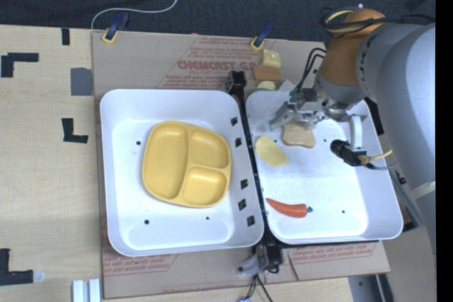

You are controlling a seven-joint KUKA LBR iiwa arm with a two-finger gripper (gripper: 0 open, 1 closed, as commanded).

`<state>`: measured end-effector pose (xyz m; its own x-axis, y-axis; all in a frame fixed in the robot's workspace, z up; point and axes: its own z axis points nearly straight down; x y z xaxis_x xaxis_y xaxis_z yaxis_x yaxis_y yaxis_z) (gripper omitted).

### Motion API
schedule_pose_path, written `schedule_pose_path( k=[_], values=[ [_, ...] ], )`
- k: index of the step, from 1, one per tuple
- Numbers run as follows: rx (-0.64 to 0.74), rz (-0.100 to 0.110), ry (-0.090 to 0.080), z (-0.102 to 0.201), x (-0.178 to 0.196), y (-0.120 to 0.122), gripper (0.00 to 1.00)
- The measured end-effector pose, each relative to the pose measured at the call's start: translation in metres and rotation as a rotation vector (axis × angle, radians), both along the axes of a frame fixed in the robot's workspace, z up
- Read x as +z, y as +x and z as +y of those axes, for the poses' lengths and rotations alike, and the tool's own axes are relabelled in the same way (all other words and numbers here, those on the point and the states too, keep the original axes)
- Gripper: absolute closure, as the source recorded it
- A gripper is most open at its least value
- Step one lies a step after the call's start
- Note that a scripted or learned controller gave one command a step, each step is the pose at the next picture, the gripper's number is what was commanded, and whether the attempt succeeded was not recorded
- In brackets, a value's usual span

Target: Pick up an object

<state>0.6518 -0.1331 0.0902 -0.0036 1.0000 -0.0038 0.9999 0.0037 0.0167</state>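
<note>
The arm [403, 102] is showing as a broad, smooth, rounded grey casing at the right of the scene, with an orange band [345, 53] wrapping the narrower wrist section toward the far side. Thin black cables are looping around the band, and a small metallic gripper [301, 113] assembly is sitting at the wrist's left end.

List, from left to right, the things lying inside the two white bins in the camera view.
Yellow divided plate → pale yellow piece → orange-red chili pepper → tan bread slice.
</note>
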Motion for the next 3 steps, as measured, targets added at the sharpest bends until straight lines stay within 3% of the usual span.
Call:
schedule_pose_path(
  k=[1,2,3],
  values=[
    [0.0,0.002,0.003,-0.018,0.0,-0.005,0.0],
    [0.001,0.001,0.0,-0.018,0.011,-0.005,1.0],
    [0.0,0.003,0.0,-0.018,0.01,-0.006,0.0]
  ],
)
